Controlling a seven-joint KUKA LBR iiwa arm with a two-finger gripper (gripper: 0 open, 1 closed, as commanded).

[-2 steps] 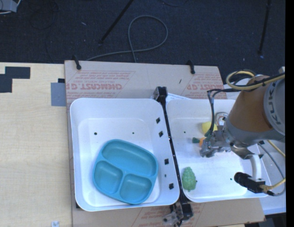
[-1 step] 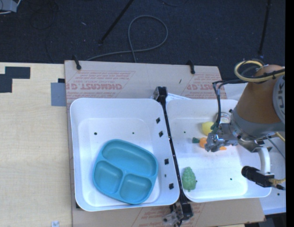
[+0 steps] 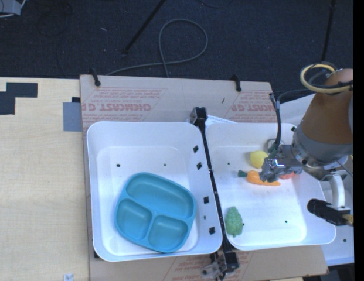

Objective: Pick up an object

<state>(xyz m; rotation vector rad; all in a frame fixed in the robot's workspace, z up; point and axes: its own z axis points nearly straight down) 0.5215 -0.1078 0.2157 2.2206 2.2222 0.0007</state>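
— Broccoli piece [image 3: 234,221], green, lies nearest, at the right bin's [image 3: 299,230] front left corner; the blue divided tray [image 3: 155,211] fills the left bin [image 3: 102,142].

— And the arm?

— It reaches in from the right, wrist bent down, gripper [image 3: 270,171] low over the orange carrot [image 3: 262,178], touching or nearly so. How the gripper is set cannot be told. A yellow lemon [image 3: 258,157] sits just behind.

— Any writing?

— Red print on the cardboard [image 3: 146,101] behind, upside down, unreadable.

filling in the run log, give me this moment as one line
gripper low over carrot, beside lemon in right bin | grasp unclear | green toy near front | blue tray in left bin
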